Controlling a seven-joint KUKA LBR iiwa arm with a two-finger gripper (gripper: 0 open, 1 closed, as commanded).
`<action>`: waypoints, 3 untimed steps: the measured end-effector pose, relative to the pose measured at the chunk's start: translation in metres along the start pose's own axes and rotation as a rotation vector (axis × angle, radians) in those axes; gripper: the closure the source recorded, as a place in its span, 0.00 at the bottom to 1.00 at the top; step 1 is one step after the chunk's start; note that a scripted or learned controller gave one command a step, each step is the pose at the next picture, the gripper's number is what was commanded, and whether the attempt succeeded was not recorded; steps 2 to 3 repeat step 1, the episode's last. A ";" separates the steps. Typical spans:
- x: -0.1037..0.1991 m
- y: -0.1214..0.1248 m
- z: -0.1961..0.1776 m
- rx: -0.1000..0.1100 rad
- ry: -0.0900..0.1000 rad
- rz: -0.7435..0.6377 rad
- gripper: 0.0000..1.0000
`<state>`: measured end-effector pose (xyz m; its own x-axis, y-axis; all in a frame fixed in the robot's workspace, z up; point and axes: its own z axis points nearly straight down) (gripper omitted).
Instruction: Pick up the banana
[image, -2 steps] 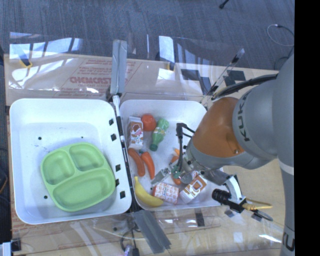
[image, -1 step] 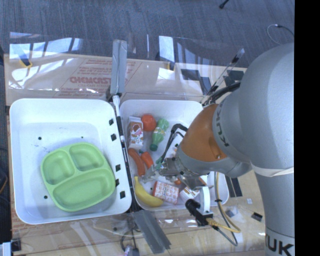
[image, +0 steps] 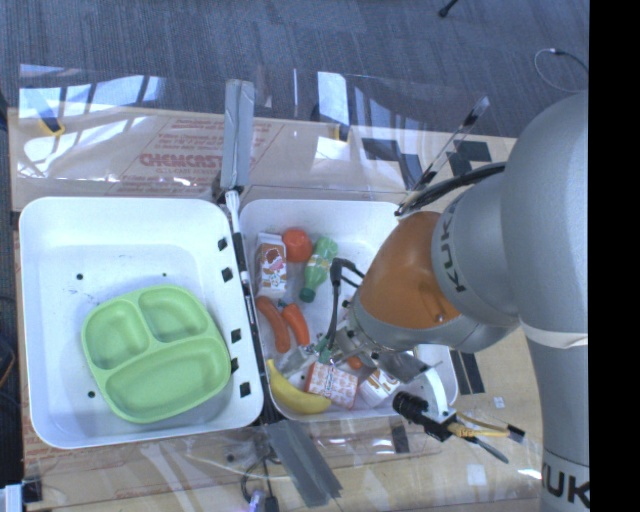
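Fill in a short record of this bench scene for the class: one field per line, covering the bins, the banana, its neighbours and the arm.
left bin: holds a green divided plate
right bin: holds the food items
banana: near front-left corner of right bin, lying flat
beside banana: small red-and-white carton
other items: two sausages, tomato, green bottle
arm: over right bin
end effector: low among the items, grip state unclear

Two bins side by side on the desk (image: 300, 140): left bin (image: 60, 230) holds a divided plate (image: 155, 352); right bin (image: 300, 212) holds the banana (image: 290, 395) at its near-left corner, carton (image: 271, 265) farther back
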<state>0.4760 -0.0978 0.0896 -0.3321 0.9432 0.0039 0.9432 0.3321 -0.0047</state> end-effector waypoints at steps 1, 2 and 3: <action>0.003 0.031 -0.133 0.001 -0.001 0.060 0.00; 0.003 0.031 -0.133 0.001 -0.001 0.060 0.00; 0.003 0.031 -0.133 0.001 -0.001 0.060 0.00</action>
